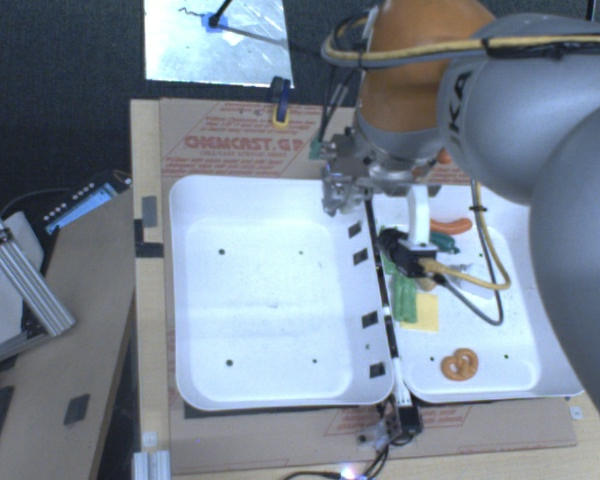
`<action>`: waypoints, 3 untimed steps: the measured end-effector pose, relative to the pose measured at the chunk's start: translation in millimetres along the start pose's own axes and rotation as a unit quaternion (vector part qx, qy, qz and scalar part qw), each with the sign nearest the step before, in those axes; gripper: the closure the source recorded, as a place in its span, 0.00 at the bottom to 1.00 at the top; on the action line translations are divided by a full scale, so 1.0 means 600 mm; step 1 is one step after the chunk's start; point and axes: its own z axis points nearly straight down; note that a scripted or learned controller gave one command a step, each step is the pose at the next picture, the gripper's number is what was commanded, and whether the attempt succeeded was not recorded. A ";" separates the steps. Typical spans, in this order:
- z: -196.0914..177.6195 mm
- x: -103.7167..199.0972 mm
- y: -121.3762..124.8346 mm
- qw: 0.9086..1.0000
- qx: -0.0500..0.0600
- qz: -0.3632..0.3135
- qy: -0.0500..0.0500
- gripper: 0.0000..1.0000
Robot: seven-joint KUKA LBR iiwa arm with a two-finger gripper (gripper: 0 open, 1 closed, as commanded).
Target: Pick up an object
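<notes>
Well, left bin (260, 298) is sitting on the bench's 9 o'clock side, w/ right bin (510, 340) lying just beside it along the divider. Gripper (338, 196) is hanging over the divider's 12 o'clock end, by the far rims; open or closed, can't tell from this angle. Pickable things are all lying in the right bin: green strip (407, 298) at its 9 o'clock, touching a yellow slab (427, 316); orange piece (452, 226) toward 12 o'clock; pretzel (460, 365) at 6 o'clock, well apart from gripper.
</notes>
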 end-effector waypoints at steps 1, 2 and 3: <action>-0.022 0.173 -0.058 1.000 -0.001 -0.010 0.004 1.00; 0.083 0.109 -0.191 1.000 0.005 -0.002 0.000 1.00; 0.019 0.171 -0.116 1.000 -0.004 -0.005 0.003 1.00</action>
